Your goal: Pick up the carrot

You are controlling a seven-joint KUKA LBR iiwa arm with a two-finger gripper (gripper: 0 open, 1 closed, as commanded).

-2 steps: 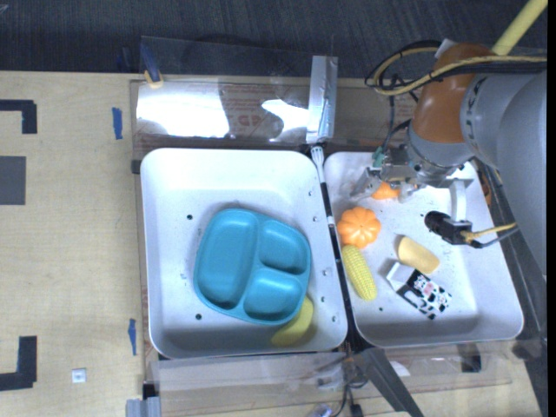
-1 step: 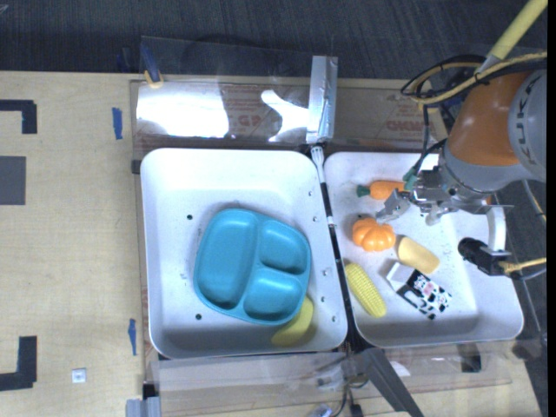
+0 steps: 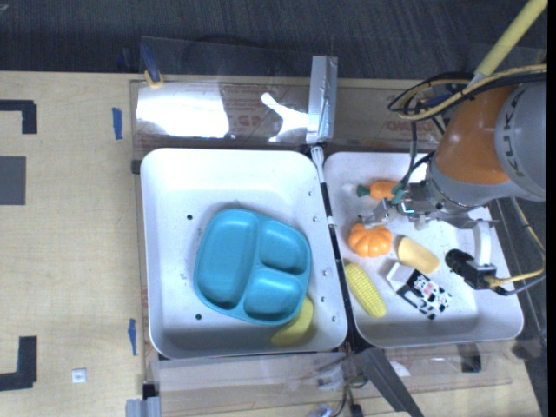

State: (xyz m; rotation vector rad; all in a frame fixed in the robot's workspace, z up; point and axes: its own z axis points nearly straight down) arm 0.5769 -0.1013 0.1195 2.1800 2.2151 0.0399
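Carrot [image 3: 380, 189] just left of tool [image 3: 405, 202]

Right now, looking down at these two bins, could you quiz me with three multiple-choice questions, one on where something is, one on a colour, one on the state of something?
1. Where does the carrot lie?
A. in the left bin, on the tray
B. in the right bin, near its far edge
C. on the bench outside the bins

2. What colour is the tray?
A. red
B. green
C. blue

3. How does the tray lie?
A. open side up, compartments showing
B. flipped over, underside up
C. standing on its edge

Answers:
1 B: the carrot sits at the far side of the right bin, just above the pumpkin and beside the gripper.
2 C: it is light blue against the white left bin.
3 A: its three hollows face the camera.
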